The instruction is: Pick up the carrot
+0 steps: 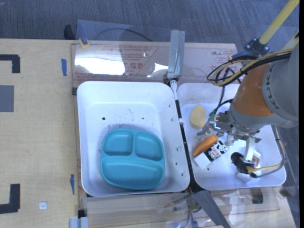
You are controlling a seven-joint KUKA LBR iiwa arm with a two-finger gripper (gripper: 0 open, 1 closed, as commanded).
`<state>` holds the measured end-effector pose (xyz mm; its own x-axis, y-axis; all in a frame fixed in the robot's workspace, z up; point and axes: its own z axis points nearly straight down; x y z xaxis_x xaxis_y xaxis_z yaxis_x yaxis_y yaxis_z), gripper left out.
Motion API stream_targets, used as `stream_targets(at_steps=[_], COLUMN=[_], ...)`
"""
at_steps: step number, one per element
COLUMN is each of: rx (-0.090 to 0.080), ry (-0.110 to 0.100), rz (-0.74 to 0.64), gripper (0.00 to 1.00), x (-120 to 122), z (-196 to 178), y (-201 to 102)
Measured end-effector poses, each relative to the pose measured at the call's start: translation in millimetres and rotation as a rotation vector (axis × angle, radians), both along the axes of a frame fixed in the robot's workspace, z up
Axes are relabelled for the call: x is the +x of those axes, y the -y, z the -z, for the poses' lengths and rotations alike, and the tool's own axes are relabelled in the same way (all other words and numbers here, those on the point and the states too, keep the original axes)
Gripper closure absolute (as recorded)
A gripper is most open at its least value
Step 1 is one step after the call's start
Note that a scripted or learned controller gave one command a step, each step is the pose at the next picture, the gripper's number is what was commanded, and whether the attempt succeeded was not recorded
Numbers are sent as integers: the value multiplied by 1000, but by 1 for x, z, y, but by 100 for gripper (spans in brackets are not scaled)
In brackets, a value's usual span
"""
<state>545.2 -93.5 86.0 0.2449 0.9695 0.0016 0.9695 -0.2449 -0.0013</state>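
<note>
One carrot point(205, 145) lies just left of the fingers point(223, 137); their spread can't be told

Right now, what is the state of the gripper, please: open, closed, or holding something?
Gripper: cannot be told; it sits just beside the small orange carrot in the right white bin.

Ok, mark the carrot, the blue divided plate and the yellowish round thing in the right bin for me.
carrot point(204, 145): camera view, middle of its orange body.
blue divided plate point(133, 171): camera view, large lower compartment.
yellowish round thing point(198, 116): camera view, centre of its top surface.
</note>
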Motion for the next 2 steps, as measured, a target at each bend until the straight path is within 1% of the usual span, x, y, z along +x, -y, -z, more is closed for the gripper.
stream_targets(at_steps=[1,2], rx=[-1,-1], ry=[1,1], rz=[-1,24], gripper=[100,100], x=[1,-10], z=[-8,-97], y=[0,-57])
